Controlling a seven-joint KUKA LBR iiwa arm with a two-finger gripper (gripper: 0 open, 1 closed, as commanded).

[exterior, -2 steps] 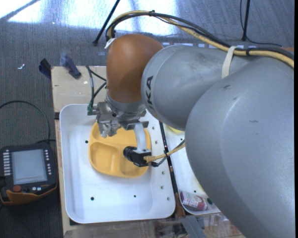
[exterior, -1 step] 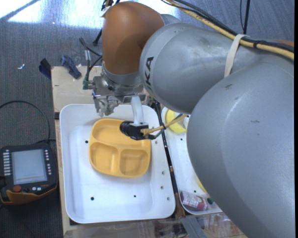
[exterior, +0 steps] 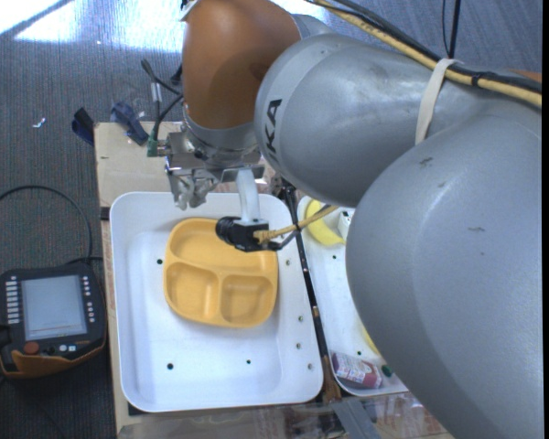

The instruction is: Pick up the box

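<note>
1. The arm (exterior: 375,126) comes in from the right and takes up most of the view, its thick grey links covering much of the right bin (exterior: 322,286).
2. Its orange band (exterior: 229,53) sits above the wrist, which points down over the far edge of the left bin (exterior: 210,373).
3. The gripper (exterior: 212,193) hangs low at that far edge, just above the far rim of a yellow tray (exterior: 221,282). Whether it is wide or narrow cannot be told from this angle, and nothing is seen held in it.
4. A black part (exterior: 236,233) with a yellow cable (exterior: 288,227) sits below the wrist, over the tray's far right corner.
5. The tray lies flat in the far half of the left bin, with three compartments.
6. The box (exterior: 357,370), a small red and white pack, lies in the near end of the right bin, partly under the arm and well apart from the gripper.
7. A yellow item (exterior: 325,230) lies in the far end of the right bin.
8. A pendant (exterior: 48,314) rests on the floor at left.
</note>
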